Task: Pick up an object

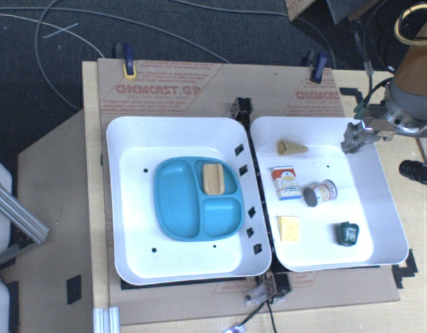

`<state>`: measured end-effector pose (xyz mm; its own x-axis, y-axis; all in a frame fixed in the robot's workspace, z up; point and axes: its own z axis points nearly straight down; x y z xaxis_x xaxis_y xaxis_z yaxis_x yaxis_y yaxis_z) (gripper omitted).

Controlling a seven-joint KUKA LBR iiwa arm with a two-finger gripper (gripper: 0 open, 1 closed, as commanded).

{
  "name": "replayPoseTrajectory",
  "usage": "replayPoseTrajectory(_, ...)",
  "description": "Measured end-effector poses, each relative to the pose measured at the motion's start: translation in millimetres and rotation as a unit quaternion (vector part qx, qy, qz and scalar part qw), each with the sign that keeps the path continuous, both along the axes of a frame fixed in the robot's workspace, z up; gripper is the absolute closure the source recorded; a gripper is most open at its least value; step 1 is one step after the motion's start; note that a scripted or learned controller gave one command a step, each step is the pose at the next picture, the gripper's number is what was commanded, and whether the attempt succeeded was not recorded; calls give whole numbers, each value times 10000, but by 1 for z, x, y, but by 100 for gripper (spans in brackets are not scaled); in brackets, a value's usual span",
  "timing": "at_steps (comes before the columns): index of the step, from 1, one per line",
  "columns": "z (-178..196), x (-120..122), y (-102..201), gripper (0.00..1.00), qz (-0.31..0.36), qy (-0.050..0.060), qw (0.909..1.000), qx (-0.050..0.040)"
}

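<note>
Camera view, left to right: tray (177,207) holding a block (213,179) in the left bin (123,186); cone (292,147), carton (286,183), jar (320,192) in the right bin (380,207). Claw (353,139) hovers at that bin's far edge, holding nothing; its opening cannot be determined. Risk: descending here strikes the rim, well apart from every object.

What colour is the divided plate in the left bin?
Light blue; the divided plate shows clearly in the camera view.

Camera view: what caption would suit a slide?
Robot gripper hovers at right bin's edge; blue tray sits in left bin.
</note>
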<state>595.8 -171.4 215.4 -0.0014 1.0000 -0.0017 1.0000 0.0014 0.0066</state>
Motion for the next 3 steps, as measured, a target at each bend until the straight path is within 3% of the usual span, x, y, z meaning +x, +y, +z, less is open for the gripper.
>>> replayPoseTrajectory(3,-7,24,172,100,19,28,10000,15)
